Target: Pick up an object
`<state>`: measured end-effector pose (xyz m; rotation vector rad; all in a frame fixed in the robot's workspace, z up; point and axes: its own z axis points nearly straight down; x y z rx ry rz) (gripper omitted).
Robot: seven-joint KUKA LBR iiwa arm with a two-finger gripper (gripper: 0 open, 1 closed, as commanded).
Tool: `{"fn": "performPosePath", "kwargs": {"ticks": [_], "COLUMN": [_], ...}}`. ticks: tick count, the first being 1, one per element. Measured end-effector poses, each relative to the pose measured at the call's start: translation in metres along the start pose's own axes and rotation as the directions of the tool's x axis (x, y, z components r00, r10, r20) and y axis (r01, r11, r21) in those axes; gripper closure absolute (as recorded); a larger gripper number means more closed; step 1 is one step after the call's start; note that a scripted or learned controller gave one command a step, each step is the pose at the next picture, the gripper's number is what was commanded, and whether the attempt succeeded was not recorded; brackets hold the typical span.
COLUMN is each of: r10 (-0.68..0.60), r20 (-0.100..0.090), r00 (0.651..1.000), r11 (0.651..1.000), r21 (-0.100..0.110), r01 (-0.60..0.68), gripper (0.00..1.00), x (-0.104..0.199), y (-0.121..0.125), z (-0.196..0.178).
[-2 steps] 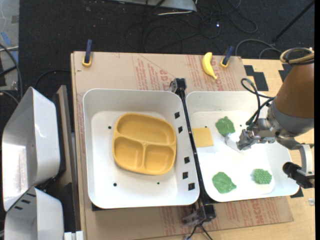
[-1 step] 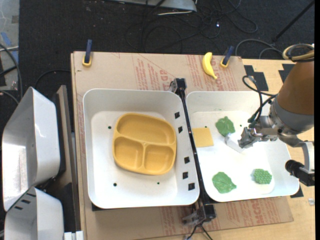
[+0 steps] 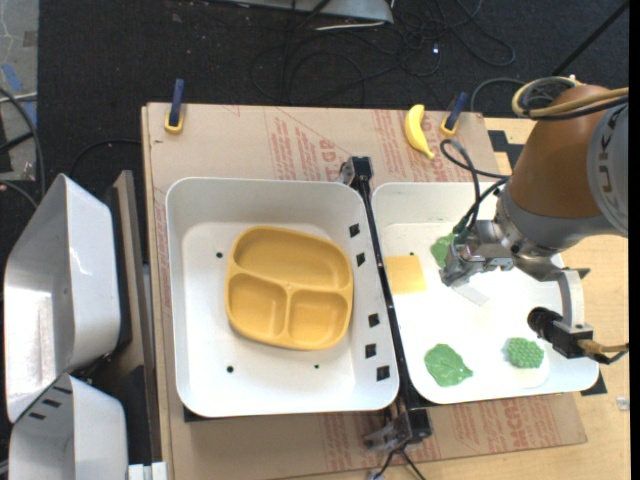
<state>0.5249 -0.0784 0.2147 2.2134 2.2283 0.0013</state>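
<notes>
The gripper (image 3: 458,266), its grip state impossible to tell, hovers low over a green object (image 3: 441,249) in the right bin (image 3: 480,196), seemingly mid-approach; next it needs a clean closing.

Left bin (image 3: 190,298) holds a yellow tray (image 3: 290,288). Right bin (image 3: 500,388) holds a yellow square (image 3: 405,274) and green pieces (image 3: 447,364). The gripper (image 3: 458,266) sits low beside a third green piece (image 3: 441,249).

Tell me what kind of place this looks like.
Probably a robotics lab test bench: a grey and orange arm reaches over two white bins taped onto cardboard, with loose cables on the dark floor behind.
</notes>
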Motion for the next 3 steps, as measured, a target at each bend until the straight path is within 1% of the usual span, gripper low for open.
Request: {"fn": "performPosePath", "kwargs": {"ticks": [1, 2, 3], "r10": [0.0, -0.001, 0.0], "r20": [0.0, -0.001, -0.001], "r00": [1.0, 1.0, 1.0], "r11": [1.0, 1.0, 1.0], "r21": [0.0, 0.0, -0.001], "r01": [0.0, 0.001, 0.0], "gripper": [1.0, 1.0, 1.0], "x": [0.043, 0.097, 0.143], "y": [0.019, 0.029, 0.039], "z": [0.004, 0.007, -0.004]}}
